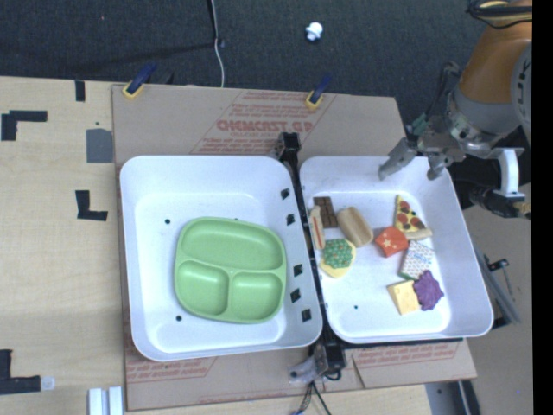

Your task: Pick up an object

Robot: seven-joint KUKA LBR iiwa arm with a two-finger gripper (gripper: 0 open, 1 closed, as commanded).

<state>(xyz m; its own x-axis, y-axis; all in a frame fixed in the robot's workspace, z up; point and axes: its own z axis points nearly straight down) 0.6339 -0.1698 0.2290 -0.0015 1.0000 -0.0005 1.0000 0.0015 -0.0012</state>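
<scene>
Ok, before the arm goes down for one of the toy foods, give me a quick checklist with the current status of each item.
1. Pincer open with nothing between its fingers: ok.
2. Pincer above the right white bin: ok, it hangs over the far right corner.
3. Pincer lined up over a target: not ok, the yellow pizza slice toy lies nearest, closer to the camera.
4. Target free of neighbours: not ok, the red block toy sits right beside the slice.
5. Green divided plate out of the way: ok, it is in the left white bin.
</scene>
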